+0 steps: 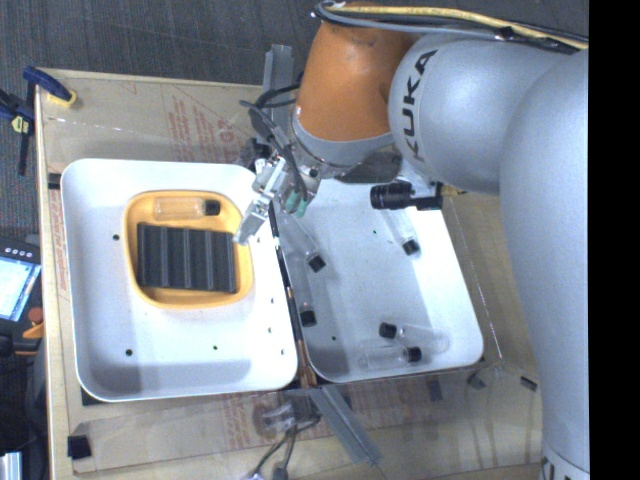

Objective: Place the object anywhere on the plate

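Note:
A yellow-rimmed plate (190, 293) with a dark ribbed middle lies in the left bin (150, 368). A clear object with a dark end (190, 208) rests on the plate's far rim area. My gripper (262, 206) hangs over the seam between the two bins, just right of the plate's upper right corner. A small green piece (294, 204) shows close beside the gripper; I cannot tell whether it is held or is part of the tool.
The right bin (455, 298) holds several small black pieces, such as one (316, 263), and a clear object (395, 351) near its front edge. The arm's grey and orange body (400, 78) covers the right bin's far side. Clamps and cables edge the bench.

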`<action>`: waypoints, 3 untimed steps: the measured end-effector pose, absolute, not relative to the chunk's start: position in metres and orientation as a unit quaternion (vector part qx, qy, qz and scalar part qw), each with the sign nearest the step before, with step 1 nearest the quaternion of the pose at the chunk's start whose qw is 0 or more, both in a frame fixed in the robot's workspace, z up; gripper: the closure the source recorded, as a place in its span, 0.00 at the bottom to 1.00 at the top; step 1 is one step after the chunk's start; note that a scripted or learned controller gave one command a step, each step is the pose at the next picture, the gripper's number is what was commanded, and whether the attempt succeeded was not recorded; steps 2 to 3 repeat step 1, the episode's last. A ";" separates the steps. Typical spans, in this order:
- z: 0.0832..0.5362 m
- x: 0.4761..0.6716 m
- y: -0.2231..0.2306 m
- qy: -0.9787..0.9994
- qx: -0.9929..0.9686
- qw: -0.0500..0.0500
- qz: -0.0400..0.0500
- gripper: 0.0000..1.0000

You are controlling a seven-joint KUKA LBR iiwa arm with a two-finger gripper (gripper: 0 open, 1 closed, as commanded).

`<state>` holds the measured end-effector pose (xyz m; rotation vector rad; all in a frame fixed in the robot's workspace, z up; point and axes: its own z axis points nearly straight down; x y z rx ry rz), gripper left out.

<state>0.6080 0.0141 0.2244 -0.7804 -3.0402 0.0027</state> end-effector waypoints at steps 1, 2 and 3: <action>0.191 0.625 -0.036 -0.961 -0.276 0.003 0.001 0.00; 0.191 0.625 -0.036 -0.961 -0.276 0.003 0.001 0.00; 0.191 0.625 -0.036 -0.961 -0.276 0.003 0.001 0.00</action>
